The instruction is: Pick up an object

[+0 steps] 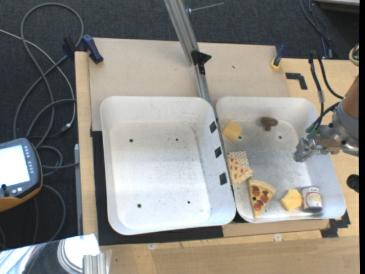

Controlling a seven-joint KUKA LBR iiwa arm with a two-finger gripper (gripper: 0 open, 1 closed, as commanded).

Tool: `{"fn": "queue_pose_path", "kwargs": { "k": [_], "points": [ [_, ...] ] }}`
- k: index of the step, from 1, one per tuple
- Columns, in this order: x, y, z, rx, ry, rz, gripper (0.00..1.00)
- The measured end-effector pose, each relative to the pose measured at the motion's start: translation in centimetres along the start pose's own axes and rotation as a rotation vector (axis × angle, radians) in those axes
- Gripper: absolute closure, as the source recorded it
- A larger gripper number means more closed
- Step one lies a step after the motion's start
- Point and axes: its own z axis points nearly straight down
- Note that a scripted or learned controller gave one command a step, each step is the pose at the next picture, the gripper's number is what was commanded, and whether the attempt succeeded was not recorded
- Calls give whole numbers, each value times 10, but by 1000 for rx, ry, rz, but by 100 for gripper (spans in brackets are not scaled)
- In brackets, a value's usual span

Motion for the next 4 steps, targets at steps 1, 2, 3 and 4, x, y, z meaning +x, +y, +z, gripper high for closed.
{"fn": "queue_pose_path", "kwargs": {
  "k": [1,2,3,4],
  "points": [
    [52,3,6,7,5,-4,100],
    [102,7,7,7,5,-5,100],
    [153,17,12,5,5,-6,100],
    [208,25,14,4,5,-6,100]
  ]
}}
